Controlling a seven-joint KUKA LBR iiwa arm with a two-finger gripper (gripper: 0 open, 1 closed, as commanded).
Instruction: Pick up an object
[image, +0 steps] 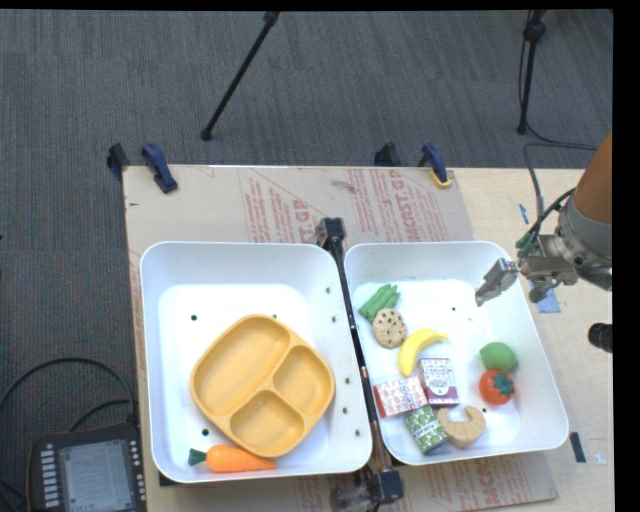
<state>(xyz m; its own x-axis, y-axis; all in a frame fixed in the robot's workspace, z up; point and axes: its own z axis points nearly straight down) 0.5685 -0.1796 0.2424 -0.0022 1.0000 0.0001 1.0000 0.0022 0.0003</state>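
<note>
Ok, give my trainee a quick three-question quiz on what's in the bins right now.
1. True or false: the carrot lies in the same bin as the yellow divided plate.
2. Which sits nearest the tool? A) banana B) green lime C) cookie
3. Fill in: the tomato lies directly below the ____.

Key: 1 true; 2 B; 3 green lime.

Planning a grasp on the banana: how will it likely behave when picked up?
The banana looks like a smooth toy, so it is probably stiff and light. Its curved, tapering shape may let it pivot or slip in a pinch. It lies close to the cookie and a small carton, which may get nudged.
</note>
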